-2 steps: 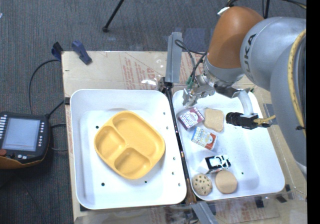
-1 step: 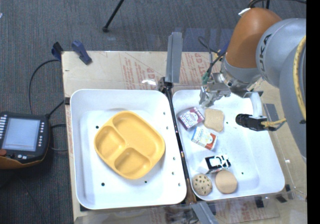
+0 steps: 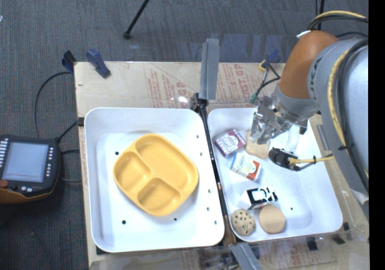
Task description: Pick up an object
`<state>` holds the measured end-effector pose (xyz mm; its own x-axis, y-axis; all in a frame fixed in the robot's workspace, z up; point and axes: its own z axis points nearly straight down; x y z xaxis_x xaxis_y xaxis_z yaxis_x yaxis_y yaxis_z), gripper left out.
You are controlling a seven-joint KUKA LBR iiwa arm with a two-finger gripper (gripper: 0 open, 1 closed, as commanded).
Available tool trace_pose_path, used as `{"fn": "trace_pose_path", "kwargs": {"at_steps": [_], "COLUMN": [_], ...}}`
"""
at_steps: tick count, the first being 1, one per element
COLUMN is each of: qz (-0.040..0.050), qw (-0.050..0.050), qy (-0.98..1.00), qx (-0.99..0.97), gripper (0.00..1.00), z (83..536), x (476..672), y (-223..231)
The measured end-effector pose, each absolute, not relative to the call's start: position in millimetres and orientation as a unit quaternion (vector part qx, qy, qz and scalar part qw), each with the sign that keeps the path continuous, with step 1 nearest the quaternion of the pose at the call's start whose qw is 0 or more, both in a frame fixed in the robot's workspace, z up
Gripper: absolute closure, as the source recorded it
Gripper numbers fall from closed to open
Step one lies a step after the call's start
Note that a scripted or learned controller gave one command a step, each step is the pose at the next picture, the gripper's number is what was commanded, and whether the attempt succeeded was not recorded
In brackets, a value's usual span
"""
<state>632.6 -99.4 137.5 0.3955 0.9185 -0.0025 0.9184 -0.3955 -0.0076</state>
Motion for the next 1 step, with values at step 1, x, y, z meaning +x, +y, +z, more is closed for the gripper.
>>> {"fn": "trace_pose_path", "kwargs": {"at_steps": [1], "qz": [0.0006], "qw": [0.0], "qy": [-0.404], "qx": [-0.915], "gripper": [1.0], "z": [187.6], "x": [644.2], "y": [-64.1]}}
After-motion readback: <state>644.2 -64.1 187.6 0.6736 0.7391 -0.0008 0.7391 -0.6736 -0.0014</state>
